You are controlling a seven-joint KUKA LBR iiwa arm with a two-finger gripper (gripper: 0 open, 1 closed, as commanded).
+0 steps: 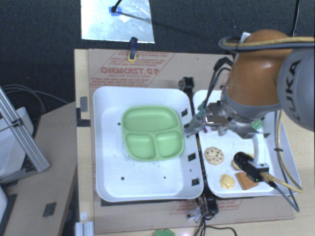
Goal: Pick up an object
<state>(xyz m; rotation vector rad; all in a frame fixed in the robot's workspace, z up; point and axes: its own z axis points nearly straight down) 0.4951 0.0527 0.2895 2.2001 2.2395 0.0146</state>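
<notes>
One round speckled cookie (214, 155)

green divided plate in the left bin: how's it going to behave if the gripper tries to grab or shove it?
The green plate looks like rigid moulded plastic, so probably stiff and light. It lies flat and wide on the left bin floor, so it would likely slide rather than tip or roll. Its low rounded rim offers little for two fingers; a grasp may slip unless it pinches the rim or a divider.

You're getting even, bright overhead light here; the left bin (106, 146) is glaring white, the foil sheet (117, 14) is shining, and everything's looking a bit soft.
</notes>
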